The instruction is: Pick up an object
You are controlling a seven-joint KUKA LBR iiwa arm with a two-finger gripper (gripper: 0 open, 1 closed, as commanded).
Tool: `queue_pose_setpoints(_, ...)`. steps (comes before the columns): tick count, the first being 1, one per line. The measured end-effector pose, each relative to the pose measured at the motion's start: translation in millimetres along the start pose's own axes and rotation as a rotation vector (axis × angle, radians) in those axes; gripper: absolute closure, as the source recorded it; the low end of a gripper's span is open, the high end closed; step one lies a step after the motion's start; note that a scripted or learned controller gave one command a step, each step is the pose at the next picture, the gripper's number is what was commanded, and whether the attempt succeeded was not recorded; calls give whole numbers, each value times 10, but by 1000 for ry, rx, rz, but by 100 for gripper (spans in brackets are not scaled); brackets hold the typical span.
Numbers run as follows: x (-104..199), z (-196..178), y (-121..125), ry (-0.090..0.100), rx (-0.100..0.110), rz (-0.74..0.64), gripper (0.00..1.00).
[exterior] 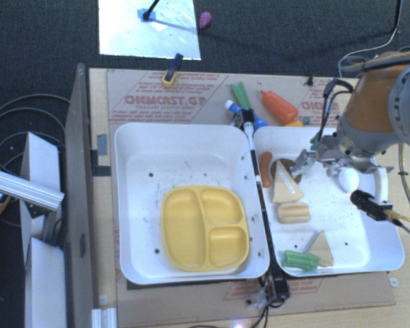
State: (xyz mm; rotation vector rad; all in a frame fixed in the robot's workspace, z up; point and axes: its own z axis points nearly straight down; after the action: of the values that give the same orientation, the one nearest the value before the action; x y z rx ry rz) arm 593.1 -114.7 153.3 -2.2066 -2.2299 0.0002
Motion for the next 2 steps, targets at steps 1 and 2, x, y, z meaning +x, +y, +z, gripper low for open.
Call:
queue_pose_setpoints(1,-33,678,314,-5,-15,6,0)
queue_pose_setpoints(2,-28,520,328,-4,-20,5,100)
